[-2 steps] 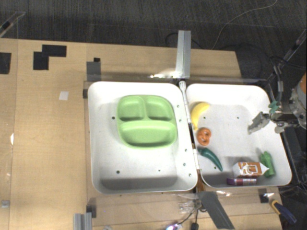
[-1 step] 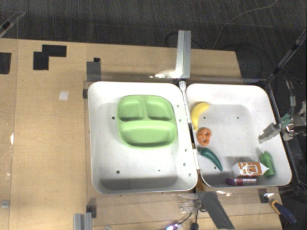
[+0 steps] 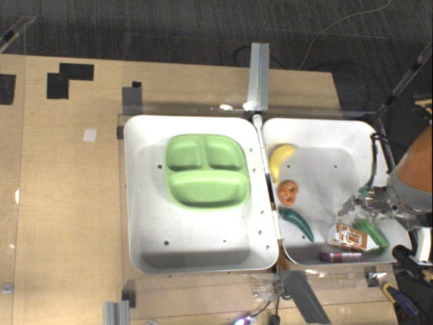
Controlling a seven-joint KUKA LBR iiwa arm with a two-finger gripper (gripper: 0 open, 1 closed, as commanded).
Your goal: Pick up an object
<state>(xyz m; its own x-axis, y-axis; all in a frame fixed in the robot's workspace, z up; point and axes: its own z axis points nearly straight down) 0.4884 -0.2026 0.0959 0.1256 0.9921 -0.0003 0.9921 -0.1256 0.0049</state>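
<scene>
The right bin [image 3: 325, 141] holds several small objects. A yellow banana [image 3: 282, 158] lies by its left wall, with a round orange-red fruit [image 3: 288, 191] just below it and a dark green pepper [image 3: 298, 223] below that. Near the front right lie an orange-and-white packet [image 3: 350, 237], a light green piece [image 3: 373, 233] and a purple marker [image 3: 341, 254]. My gripper [image 3: 357, 207] hangs low over the bin's right side, just above the packet and the green piece. The view shows nothing clearly held in it.
The left bin [image 3: 145, 181] carries a green divided plate [image 3: 206, 170]. A metal post [image 3: 259, 73] stands behind the wall between the bins. My arm with its orange band [image 3: 414, 168] enters from the right, over the right bin's edge.
</scene>
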